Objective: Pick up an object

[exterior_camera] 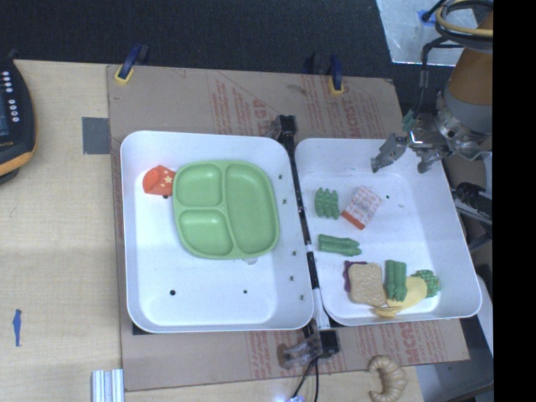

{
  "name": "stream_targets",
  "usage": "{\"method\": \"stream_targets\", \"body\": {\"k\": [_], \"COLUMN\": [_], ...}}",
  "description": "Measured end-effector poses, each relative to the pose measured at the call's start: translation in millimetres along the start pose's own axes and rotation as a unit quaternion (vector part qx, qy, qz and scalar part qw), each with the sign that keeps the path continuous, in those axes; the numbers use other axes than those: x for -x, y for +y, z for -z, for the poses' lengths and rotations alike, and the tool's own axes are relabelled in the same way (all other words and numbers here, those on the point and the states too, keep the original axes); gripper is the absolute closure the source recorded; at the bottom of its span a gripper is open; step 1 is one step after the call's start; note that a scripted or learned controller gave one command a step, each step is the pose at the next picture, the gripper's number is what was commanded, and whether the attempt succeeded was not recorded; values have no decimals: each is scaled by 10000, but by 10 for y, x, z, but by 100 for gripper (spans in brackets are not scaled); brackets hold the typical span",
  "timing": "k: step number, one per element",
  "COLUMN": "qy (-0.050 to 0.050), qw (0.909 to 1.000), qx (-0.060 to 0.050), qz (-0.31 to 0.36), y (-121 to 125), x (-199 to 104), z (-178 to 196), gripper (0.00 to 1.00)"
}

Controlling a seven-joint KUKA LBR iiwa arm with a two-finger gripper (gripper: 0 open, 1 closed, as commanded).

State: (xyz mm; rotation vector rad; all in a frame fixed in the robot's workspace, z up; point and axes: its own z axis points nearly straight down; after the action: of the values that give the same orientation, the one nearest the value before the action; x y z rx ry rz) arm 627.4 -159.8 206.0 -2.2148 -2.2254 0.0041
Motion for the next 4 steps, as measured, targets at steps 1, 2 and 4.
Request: {"method": "stream_targets", "body": {"k": [1,2,4], "qy": [13,-6,-11], "qw": [10000,10000,10000], "qx": [-53,7,35], "qz": [-2,14,3], "y": [-285,-27,-61], "x": [-180,-263,-138], "z": [-1008,-1148,-1130], "gripper": [0,0,0]}}
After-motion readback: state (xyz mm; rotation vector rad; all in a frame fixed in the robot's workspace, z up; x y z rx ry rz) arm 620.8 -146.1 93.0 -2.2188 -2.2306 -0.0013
